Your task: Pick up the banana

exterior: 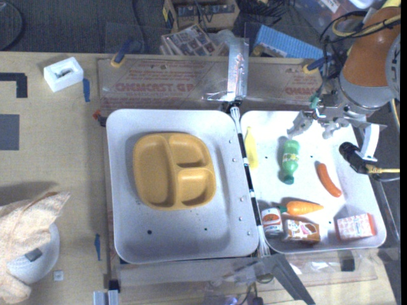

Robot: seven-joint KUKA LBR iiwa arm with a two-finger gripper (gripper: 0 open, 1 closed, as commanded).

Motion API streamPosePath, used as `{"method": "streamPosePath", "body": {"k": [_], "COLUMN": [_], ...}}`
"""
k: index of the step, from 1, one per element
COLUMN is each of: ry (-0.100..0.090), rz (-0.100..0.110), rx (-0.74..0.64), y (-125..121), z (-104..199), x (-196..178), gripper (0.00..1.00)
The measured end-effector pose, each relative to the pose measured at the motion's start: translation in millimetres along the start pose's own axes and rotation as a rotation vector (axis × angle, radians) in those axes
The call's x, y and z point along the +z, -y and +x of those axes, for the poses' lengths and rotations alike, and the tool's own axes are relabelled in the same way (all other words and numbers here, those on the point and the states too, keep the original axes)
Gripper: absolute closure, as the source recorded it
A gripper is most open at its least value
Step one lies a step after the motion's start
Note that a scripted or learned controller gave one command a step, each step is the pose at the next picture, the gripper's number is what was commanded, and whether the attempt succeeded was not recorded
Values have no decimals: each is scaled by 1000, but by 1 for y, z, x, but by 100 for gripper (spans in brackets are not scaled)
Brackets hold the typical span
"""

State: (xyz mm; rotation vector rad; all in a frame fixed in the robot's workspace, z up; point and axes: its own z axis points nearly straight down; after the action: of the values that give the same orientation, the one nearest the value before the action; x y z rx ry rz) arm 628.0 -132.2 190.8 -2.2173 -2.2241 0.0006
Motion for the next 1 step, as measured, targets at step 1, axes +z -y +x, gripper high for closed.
{"method": "streamPosePath", "body": {"k": [1], "ry": [2], "rz": [-4], "rx": [-179], "y": [-32], "z": [32], "x": [96], "gripper": [0]}}
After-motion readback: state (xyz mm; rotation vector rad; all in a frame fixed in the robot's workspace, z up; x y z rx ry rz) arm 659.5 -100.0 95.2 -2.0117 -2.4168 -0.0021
